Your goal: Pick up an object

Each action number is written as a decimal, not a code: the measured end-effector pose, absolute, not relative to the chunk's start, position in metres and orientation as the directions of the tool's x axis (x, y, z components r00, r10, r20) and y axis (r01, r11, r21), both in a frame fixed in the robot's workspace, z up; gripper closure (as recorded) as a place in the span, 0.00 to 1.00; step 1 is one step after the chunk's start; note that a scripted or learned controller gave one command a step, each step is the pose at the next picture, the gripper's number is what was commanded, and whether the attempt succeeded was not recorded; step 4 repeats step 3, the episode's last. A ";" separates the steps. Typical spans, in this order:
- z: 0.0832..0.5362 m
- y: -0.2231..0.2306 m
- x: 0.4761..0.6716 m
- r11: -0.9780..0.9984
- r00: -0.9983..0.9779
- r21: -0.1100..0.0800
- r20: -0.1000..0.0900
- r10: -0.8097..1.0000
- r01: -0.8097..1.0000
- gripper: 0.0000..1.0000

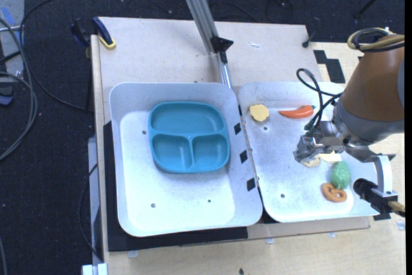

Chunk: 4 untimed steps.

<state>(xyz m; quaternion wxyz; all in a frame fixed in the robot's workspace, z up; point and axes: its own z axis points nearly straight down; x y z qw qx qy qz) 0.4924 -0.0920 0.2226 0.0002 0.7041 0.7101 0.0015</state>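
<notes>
The right bin holds several small items. A yellow rounded piece lies near its upper left, and an orange-red chili lies beside it. A green lumpy piece and an orange pretzel-shaped piece sit at the lower right. A pale cream piece lies directly under my gripper, which is lowered into the bin right at it. The arm's wrist hides how the fingers stand around that piece.
The left bin carries a blue divided plate in its upper half. A slanted metal pole runs down to the bins' shared upper edge. Cables trail from the wrist over the right bin's upper right.
</notes>
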 end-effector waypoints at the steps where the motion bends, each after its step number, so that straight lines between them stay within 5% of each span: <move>1: 0.214 -0.040 0.493 0.007 -0.007 -0.001 0.002 1.000 1.000 1.00; 3: 0.226 0.059 0.498 0.008 -0.008 0.000 0.002 1.000 1.000 1.00; 4: 0.226 0.059 0.498 0.008 -0.008 0.000 0.002 1.000 1.000 1.00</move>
